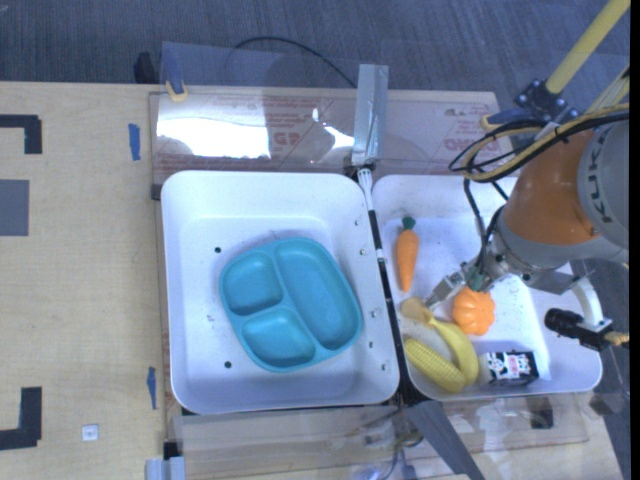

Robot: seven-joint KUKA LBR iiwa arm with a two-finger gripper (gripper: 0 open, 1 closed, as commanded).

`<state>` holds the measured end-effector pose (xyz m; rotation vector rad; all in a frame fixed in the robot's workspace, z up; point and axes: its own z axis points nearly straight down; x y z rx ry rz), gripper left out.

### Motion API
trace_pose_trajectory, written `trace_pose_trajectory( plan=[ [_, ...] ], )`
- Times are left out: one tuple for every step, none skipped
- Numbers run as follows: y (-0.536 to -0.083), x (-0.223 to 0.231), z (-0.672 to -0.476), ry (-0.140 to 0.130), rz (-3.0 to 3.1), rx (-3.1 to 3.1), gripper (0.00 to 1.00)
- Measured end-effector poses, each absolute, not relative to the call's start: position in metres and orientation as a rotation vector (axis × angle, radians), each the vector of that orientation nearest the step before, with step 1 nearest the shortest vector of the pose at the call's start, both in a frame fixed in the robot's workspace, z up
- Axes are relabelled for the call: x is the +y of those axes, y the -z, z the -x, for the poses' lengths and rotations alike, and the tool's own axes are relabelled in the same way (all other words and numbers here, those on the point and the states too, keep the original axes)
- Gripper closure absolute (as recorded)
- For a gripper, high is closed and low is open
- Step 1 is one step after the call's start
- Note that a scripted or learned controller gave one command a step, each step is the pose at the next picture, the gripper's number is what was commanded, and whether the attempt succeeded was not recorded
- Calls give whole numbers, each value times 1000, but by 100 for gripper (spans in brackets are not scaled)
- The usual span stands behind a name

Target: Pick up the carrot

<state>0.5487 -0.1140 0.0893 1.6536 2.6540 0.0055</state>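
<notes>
The carrot, orange with a green top, lies in the right bin near its left wall, pointing toward the front. My gripper hangs low in the same bin, to the right of the carrot and slightly nearer the front, just above an orange fruit. A metal finger reaches out to the left. The carrot is apart from the gripper, untouched.
A yellow banana and a corn cob lie at the right bin's front left. A small black and white carton sits at the front. The left bin holds a blue divided plate. Cables hang behind the arm.
</notes>
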Motion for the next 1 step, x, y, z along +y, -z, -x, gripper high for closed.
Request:
trace_pose_trajectory(
  plan=[
    [-88, -158, -493, -2, -1546, 2721, 0]
  ],
)
